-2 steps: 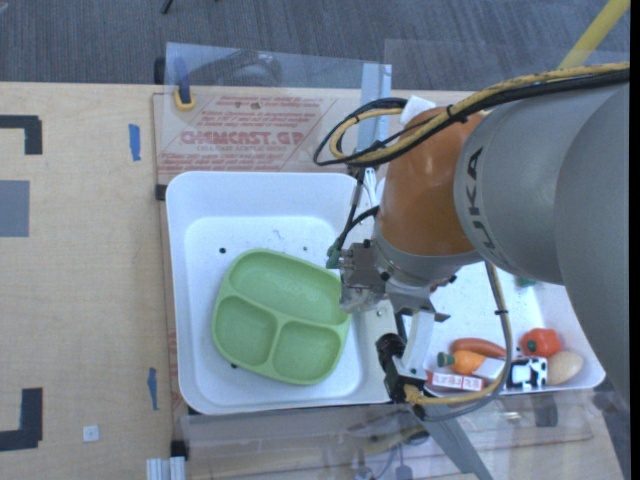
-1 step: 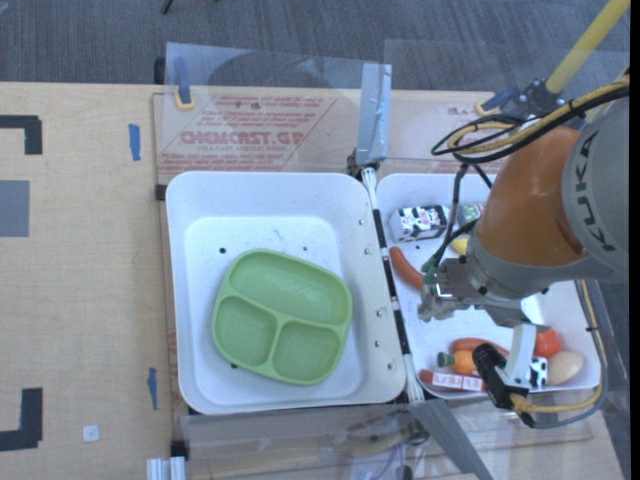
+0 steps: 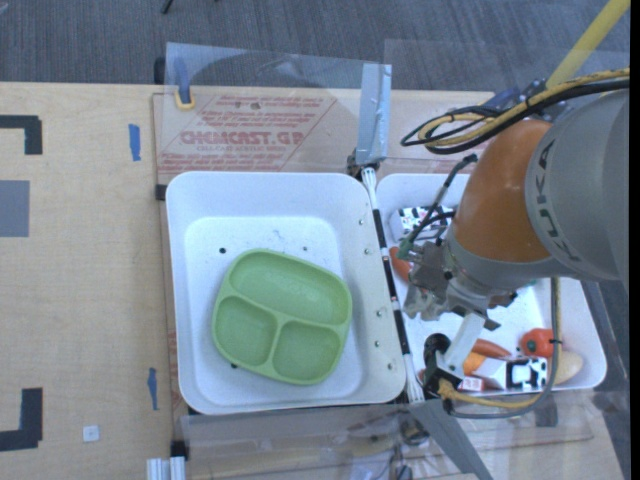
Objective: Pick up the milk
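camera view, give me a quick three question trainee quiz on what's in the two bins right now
1. True or false: the green divided plate lies in the left bin.
2. How many compartments does the plate have? A) two B) three C) four
3. Fill in: the arm hangs over the ____ bin, where small orange items lie near the front corner.

Key: 1 true; 2 B; 3 right
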